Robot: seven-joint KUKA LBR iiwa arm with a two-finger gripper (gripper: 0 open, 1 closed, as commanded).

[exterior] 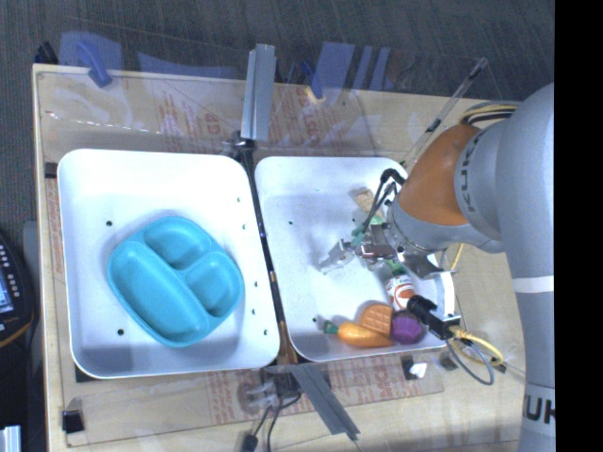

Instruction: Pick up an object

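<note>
Okay, I've got the end effector [350, 250] low in the right bin [301, 196], grip state unreadable, toys [377, 326] clustered just below it for picking.

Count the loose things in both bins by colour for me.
Blue: 1, the tray in the left bin
Orange: 2, the carrot and a waffle-like piece in the right bin
Purple: 1, a toy
Clear: 1, a small piece by the hand
Total: 5, with others possibly hidden under the arm
</note>
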